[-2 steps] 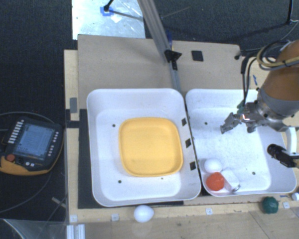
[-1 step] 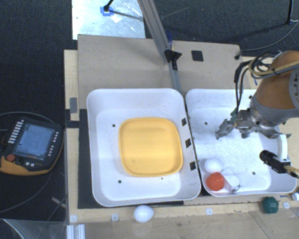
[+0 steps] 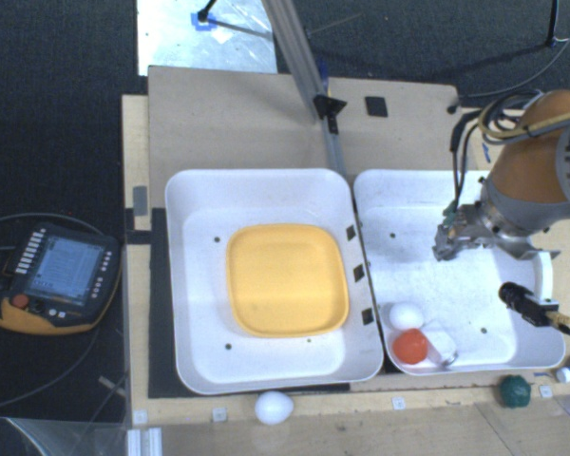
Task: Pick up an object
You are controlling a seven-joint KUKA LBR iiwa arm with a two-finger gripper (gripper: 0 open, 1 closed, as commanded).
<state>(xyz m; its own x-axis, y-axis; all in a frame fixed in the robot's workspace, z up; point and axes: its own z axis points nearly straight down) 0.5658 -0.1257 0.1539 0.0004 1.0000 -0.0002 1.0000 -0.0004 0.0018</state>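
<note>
A yellow square plate [image 3: 287,278] lies in the left bin [image 3: 195,207]. In the right bin [image 3: 399,198], near its front left corner, a white ball [image 3: 406,315] sits just behind a red-orange ball [image 3: 410,347], with a clear plastic piece [image 3: 441,344] beside them. My gripper [image 3: 448,241] hangs over the middle of the right bin, up and to the right of the balls and apart from them. Nothing shows between its fingertips.
A white egg-shaped object [image 3: 274,407] lies on the bench in front of the left bin. A dark green ball [image 3: 514,390] rests off the right bin's front right corner. A teach pendant [image 3: 52,275] sits far left. A grey pole [image 3: 299,46] slants over the back.
</note>
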